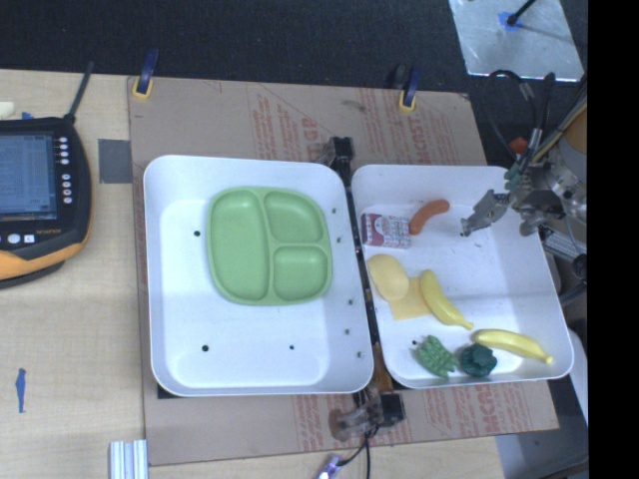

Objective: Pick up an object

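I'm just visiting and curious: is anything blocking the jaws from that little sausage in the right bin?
Nothing visible does. The gripper hangs over the right bin just right of the sausage, with bare white floor between them. The pink packet lies on the sausage's far side.

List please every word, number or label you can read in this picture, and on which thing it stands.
None can be read.
Cardboard sheet: red printed lines, too blurred.
Small packet in the right bin: dark red label, too small.
Handheld pendant: screen text too small.
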Action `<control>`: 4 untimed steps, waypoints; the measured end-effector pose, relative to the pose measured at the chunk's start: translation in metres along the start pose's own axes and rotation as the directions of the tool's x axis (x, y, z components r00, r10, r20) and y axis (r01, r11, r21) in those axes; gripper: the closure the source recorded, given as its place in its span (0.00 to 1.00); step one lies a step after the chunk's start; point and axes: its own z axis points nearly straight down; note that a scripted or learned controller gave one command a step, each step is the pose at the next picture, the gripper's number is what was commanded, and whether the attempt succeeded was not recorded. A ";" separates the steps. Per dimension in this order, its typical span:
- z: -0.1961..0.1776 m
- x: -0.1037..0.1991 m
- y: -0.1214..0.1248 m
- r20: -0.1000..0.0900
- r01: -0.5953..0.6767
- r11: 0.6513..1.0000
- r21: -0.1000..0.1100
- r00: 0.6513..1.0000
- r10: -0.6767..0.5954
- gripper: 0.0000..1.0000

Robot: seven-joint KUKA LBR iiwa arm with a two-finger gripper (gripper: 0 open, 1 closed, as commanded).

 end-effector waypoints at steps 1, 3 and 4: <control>0.049 0.048 -0.011 0.001 0.002 1.000 0.001 1.000 -0.002 0.00; 0.138 0.034 -0.013 0.003 0.002 1.000 0.002 1.000 -0.002 1.00; 0.047 0.113 0.013 0.000 0.001 1.000 -0.002 1.000 -0.001 1.00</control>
